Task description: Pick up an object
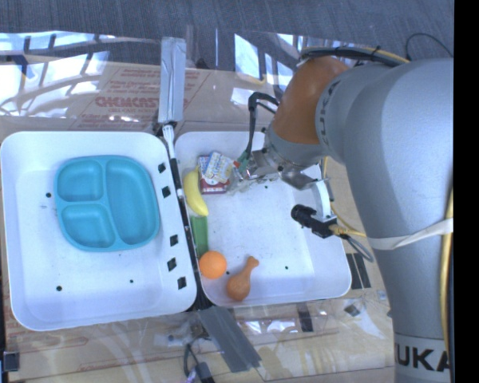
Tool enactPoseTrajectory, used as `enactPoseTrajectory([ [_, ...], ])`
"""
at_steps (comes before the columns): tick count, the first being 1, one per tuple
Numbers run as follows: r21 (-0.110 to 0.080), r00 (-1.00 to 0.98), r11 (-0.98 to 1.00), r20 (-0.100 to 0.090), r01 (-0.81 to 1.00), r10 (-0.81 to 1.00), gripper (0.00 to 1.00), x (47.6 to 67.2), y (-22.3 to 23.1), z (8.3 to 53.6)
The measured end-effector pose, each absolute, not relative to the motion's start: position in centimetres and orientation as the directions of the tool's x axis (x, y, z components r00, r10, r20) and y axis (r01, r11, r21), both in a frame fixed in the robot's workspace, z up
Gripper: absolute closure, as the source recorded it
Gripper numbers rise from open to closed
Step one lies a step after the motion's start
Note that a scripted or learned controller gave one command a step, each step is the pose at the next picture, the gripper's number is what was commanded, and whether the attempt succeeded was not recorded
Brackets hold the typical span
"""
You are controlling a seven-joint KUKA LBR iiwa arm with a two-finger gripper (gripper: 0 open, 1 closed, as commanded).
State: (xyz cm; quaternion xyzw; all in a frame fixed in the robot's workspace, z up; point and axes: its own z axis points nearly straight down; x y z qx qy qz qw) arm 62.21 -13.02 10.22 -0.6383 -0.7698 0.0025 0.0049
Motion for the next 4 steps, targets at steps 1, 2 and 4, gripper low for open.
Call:
enactPoseTrajectory([
  [1,-0.002,-0.193,0.193,0.0,0.981,0.981,1.0,59.3,-11.4,20.3],
  [2,-0.004,-0.193,0.193,0.001,0.981,0.981,0.0,59.2,-11.4,20.2],
  [4,0.005,-0.153,0.153,-0.002,0.988,0.988,0.0,62.8,-11.3,9.7],
])
